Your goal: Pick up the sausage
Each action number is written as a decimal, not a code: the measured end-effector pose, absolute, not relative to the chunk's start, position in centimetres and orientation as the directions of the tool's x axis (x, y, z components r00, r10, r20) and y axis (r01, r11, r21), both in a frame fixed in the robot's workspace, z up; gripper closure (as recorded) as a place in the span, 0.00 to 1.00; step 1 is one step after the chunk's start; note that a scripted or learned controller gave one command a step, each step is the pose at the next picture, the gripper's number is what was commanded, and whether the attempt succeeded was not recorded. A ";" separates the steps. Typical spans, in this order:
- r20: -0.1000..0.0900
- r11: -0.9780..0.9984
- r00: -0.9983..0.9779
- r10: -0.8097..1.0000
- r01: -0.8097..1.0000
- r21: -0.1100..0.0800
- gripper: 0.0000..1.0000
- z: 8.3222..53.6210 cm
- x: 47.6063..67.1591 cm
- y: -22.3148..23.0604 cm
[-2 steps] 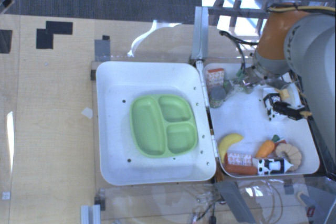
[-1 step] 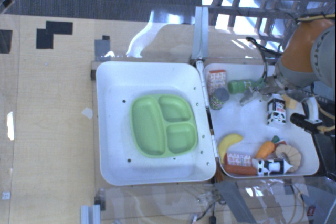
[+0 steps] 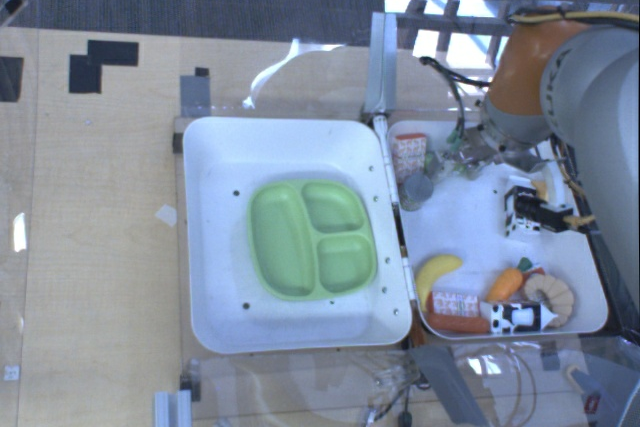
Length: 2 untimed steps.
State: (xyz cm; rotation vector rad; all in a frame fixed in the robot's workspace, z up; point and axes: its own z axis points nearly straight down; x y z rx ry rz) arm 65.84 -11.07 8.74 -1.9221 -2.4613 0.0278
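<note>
A: Looking for the sausage (image 3: 450, 324). Seen anywhere?
B: Down in the right bin (image 3: 470, 225), at the near edge, by the left corner. Red and long, lying flat. Tucked right under a little pink and white box (image 3: 456, 302).
A: And next to it?
B: A yellow banana (image 3: 438, 273) just above the box. A black and white spotted bottle (image 3: 520, 317) lying just beside the sausage's right end. An orange carrot (image 3: 507, 283) and a curly tan bun (image 3: 555, 295) a bit more to the right.
A: And the gripper (image 3: 458, 153)?
B: Way up at the far end of the same bin, well apart from the sausage. Hanging off the big grey arm (image 3: 590, 85) with the orange band. Near a red and white cup (image 3: 410, 153) and a small grey lump (image 3: 416, 187).
A: Open or closed?
B: Too dark and too small to tell.
A: And the left bin (image 3: 215, 215)?
B: Holding a green plate (image 3: 310, 237) with three parts
</note>
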 end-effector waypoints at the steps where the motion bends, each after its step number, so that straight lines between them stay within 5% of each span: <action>1: 0.009 0.064 -0.065 0.998 0.998 0.010 0.00 9.0 57.9 -16.8; 2: 0.001 0.047 -0.047 0.999 0.999 0.014 0.00 9.0 59.9 -8.5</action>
